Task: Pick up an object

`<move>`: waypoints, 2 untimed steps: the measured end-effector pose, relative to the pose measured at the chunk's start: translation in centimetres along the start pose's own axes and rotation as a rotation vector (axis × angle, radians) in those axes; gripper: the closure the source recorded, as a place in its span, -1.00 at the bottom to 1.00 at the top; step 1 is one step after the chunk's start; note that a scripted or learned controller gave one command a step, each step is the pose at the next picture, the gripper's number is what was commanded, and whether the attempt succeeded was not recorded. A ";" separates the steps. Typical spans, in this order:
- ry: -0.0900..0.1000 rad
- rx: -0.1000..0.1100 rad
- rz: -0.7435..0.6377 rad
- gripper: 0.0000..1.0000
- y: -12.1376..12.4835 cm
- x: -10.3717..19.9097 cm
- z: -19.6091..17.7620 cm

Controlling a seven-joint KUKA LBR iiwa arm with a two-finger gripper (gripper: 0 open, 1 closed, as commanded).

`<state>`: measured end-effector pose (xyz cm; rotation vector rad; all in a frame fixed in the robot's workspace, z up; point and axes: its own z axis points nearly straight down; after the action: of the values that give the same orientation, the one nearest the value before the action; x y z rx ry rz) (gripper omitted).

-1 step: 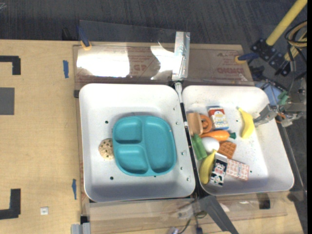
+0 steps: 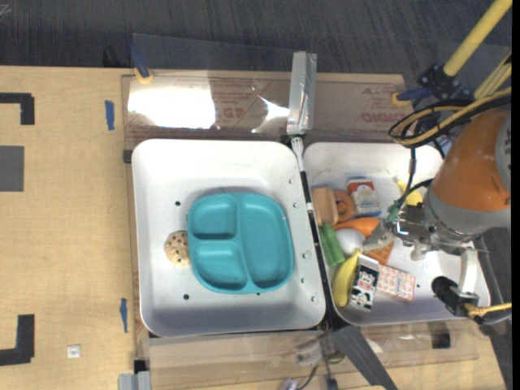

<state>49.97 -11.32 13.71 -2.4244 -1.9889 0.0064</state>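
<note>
I see the gripper (image 2: pixel 396 227) low over the right bin (image 2: pixel 487 295), amid a heap of toy food: an orange carrot (image 2: pixel 367 225) lies just beside it, near that bin's centre. The teal divided plate (image 2: pixel 241 240) fills the left bin (image 2: pixel 154 185).

Teal three-compartment plastic plate (image 2: pixel 241 242) in a shallow white left bin (image 2: pixel 154 177); tan speckled round cookie (image 2: pixel 177 248); yellow plastic banana (image 2: pixel 345 277); orange carrot (image 2: pixel 367 227); black-and-white patterned card (image 2: pixel 366 287); green stick (image 2: pixel 331 244).
</note>
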 end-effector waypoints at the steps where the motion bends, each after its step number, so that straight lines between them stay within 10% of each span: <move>1: 0.001 -0.012 -0.005 -1.00 0.4 -1.0 5.0; 2: 0.000 -0.018 -0.004 1.00 0.6 -1.0 3.8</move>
<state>50.28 -12.42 9.87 -2.4309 -2.0028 -0.0109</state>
